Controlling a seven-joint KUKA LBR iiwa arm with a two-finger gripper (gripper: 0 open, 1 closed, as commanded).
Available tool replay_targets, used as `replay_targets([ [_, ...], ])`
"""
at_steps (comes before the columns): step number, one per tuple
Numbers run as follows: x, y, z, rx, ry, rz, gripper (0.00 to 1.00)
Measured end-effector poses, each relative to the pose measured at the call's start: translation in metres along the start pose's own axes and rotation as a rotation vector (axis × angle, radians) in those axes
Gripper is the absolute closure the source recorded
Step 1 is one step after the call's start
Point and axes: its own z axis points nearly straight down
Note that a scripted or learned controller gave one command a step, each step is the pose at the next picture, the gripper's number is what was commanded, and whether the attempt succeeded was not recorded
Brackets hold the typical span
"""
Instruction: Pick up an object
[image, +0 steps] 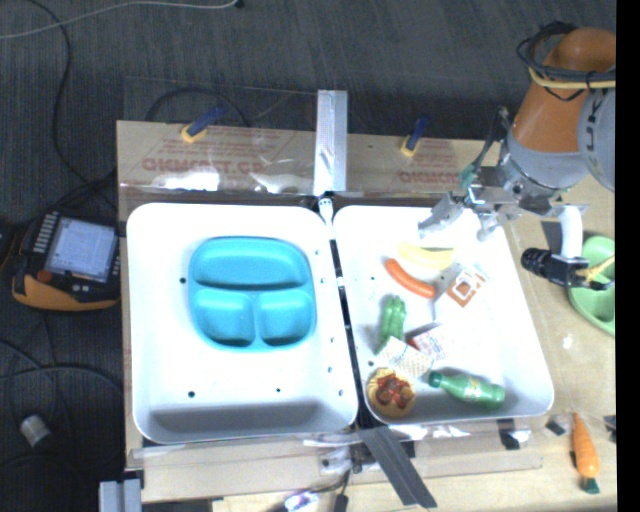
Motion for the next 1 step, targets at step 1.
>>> replay_targets([
  [1,0.0031,0.0140,0.1444,-0.001,-0.003,0.001,0.00],
])
